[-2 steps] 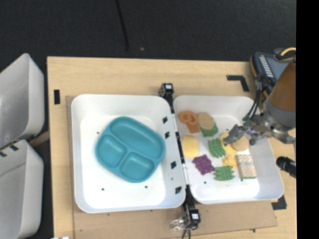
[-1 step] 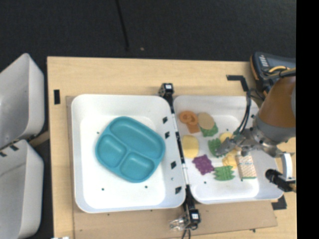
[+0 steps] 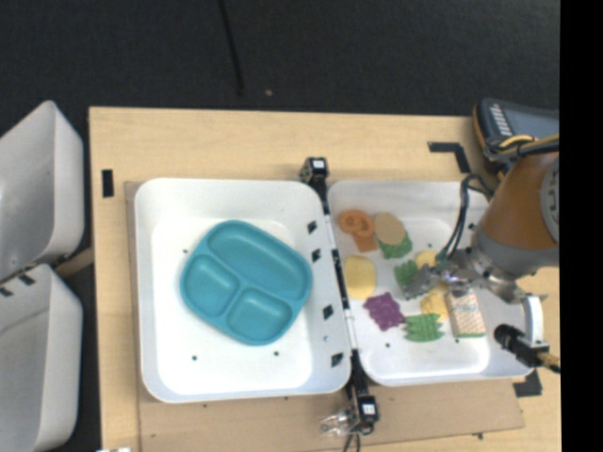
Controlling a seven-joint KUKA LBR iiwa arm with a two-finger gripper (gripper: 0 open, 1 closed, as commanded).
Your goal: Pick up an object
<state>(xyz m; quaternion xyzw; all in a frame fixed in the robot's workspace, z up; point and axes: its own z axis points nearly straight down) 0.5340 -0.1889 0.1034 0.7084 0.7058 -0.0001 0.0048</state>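
Reaching in from the right over the right-hand shallow white bin (image 3: 415, 196), grey arm with orange band (image 3: 520, 217) bending down toward the toys. Two-finger gripper (image 3: 439, 277) hanging low among the pieces near the bin's middle; too small and blurred to tell how the tips are standing. Lying just left of the gripper, touching or nearly so: dark green leafy plastic piece (image 3: 408, 275). Sitting just below it: small yellow plastic lump (image 3: 434, 301), and beside that a speckled tan rectangular block (image 3: 466, 314). Resting further left and apart: pale yellow rounded piece (image 3: 359, 273), purple bunch-shaped toy (image 3: 383, 310), bright green ridged piece (image 3: 423, 328). Lying toward the bin's far wall: orange ring-shaped piece (image 3: 355, 222), tan-topped green piece (image 3: 391, 234). Sitting in the left-hand white bin (image 3: 160, 356): teal three-compartment plastic plate (image 3: 246, 281), well apart from the gripper.
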